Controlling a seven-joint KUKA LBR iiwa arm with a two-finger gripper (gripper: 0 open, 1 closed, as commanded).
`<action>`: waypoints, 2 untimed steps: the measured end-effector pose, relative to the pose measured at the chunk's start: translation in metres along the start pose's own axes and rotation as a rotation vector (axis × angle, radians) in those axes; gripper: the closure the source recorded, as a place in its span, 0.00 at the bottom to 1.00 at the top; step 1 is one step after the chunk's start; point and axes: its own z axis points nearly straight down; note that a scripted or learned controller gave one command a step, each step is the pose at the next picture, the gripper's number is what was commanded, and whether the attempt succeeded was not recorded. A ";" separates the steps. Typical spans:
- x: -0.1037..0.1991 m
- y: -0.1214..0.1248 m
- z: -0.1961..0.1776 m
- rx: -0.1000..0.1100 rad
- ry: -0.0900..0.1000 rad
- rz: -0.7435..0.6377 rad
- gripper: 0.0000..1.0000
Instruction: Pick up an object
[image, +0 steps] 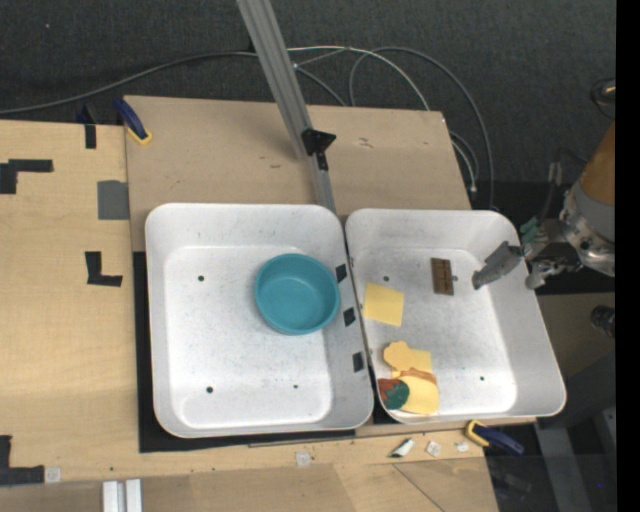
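Right bin (520, 390): brown block (441, 276) long axis vertical, gripper (512, 262) beside.

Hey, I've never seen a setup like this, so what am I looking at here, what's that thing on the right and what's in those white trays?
One camera above a wooden bench looks down at a slant. The thing at the right edge is a robot arm; its gripper hangs over the right white bin, near its right wall. Nothing shows between its fingers. The left bin holds a blue bowl. The right bin holds a small brown block, a pale yellow square, and a heap of yellow pieces with something red and green near its front left corner. The arm's job is to pick something up.
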 end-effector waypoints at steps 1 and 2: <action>0.000 0.000 0.000 0.000 0.000 0.001 0.00; 0.004 0.003 0.045 0.004 0.000 0.001 0.00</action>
